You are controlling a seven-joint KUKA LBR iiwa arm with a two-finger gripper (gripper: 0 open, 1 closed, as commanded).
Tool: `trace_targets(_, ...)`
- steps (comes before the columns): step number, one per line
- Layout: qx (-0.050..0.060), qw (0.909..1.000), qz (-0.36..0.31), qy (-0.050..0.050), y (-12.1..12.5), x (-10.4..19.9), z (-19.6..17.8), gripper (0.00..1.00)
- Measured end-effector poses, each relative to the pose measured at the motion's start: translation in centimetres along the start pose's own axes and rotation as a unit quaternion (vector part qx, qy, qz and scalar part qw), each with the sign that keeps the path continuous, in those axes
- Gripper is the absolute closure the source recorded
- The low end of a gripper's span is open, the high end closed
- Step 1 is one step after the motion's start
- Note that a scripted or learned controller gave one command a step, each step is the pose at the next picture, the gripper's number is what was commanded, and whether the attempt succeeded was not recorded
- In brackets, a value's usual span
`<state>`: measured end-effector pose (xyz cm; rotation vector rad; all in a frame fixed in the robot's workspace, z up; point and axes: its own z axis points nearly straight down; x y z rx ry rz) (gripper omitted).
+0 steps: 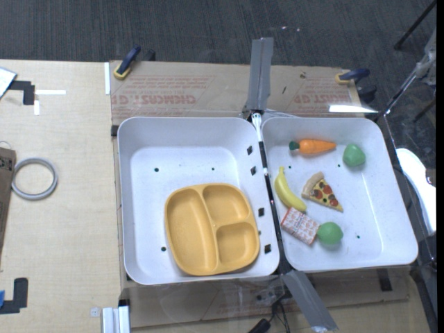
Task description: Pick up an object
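Brightness: even and fairly bright over the tabletop point(62, 116); the dark floor point(208, 12) at the far side stays dim.
Light source: seems overhead and diffuse; no single lamp can be told.
Shadows: soft and short, a faint rim of shade under the yellow divided plate point(211, 227) and along the inner walls of the left bin point(139, 144).
Glare: mild washed-out white on the right bin point(388, 234) near its right rim.
Sharpness: moderate; small toy foods look slightly soft, cardboard point(187, 92) lettering only partly readable.
Distortion: slight slant, bins widening toward the near edge.
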<state>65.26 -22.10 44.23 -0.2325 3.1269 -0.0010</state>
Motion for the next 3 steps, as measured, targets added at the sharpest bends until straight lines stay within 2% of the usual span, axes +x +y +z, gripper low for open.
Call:
trace_targets(1,-0.001,0.9737,-0.228,-0.001,-0.12,-0.77,-0.01,1.0)
trace_targets(2,-0.001,0.9645,-0.264,0.0,-0.08,-0.76,0.38,1.0)
trace_targets(3,-0.001,0.8762,-0.482,-0.001,-0.1,-0.76,-0.04,1.0)
